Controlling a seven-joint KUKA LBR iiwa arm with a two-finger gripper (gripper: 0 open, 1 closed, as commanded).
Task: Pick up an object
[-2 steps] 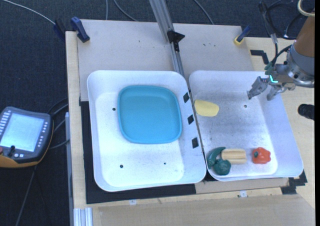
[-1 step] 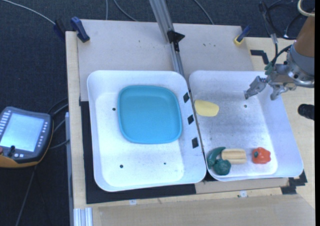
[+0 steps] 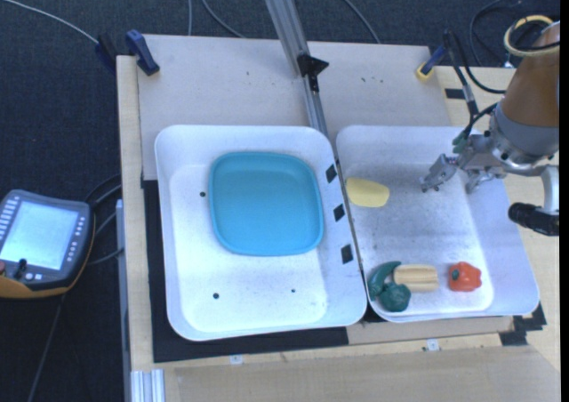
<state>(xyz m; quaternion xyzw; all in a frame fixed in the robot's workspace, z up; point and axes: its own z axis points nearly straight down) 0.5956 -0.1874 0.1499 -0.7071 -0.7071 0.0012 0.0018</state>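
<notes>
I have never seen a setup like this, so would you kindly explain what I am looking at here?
This is one camera fixed above a bench, looking down at a slant. The grey and orange machine at the right is a robot arm; its gripper hangs over the right bin with nothing between its fingers. That bin holds a yellow piece, a green piece, a tan piece and a red pepper. The left bin holds a blue plate.
</notes>
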